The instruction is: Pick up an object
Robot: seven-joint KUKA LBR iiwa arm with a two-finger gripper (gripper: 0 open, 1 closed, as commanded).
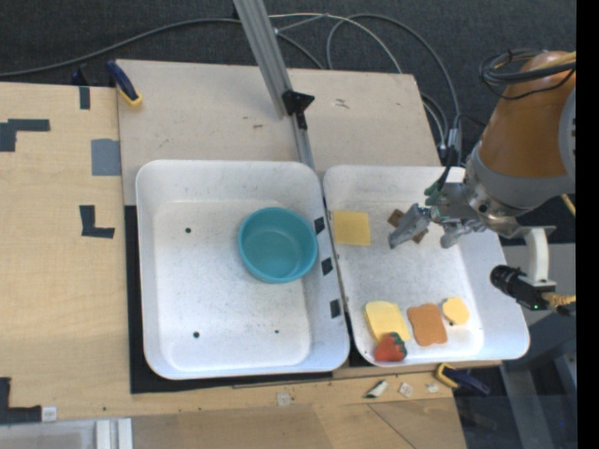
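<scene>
The gripper [429, 229] hangs over the upper part of the right bin [496, 344], its two grey fingers [405, 232] spread apart with nothing between them. A small dark brown piece [397, 218] lies just beside the left finger's tip; whether the finger touches it cannot be told. The grey arm [524, 148] with its orange band reaches in from the right edge above that bin.

To the left of the gripper, a pale yellow square [352, 227] lies flat near the bin's left wall. Along the near side of the same bin sit a yellow block [384, 318], a red strawberry-like piece [390, 347] touching it, an orange slab [428, 325] and a small yellow round piece [456, 311], all well apart from the fingers.

In the left bin [168, 251] a blue bowl [276, 243] stands upright near the wall shared with the right bin.
</scene>
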